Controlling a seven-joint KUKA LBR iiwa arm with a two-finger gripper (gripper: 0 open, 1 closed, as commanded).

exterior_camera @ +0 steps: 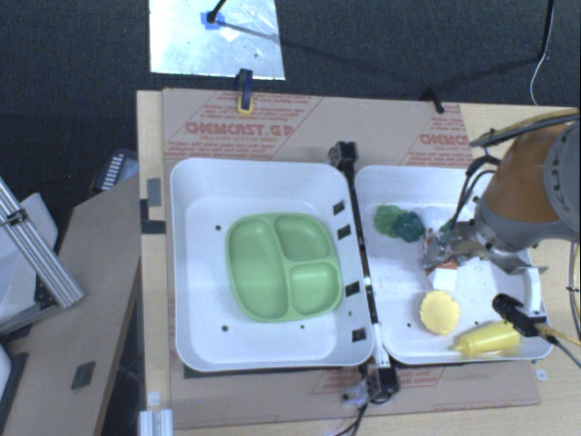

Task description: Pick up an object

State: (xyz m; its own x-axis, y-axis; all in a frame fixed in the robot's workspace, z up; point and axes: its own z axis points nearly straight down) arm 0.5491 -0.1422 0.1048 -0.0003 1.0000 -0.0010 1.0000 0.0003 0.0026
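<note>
While hanging low over the right bin [399,189], seen from above at a slant: grey arm with orange band reaching in from the right, hand [439,254] down near the bin's middle, too small and blurred to tell its state. Just under and beside it, a small orange-and-white object [444,272], shape unclear. Nearby, a flat yellow round piece [439,312], likely light and stiff, best pinched across its edges. At the front rim, a yellow bottle-like toy [487,339], probably smooth and prone to roll. Further back, a lumpy green-blue object [399,222], seemingly soft, easy to squeeze at its middle. In the left bin [195,207], a green divided plate [281,266].
</note>
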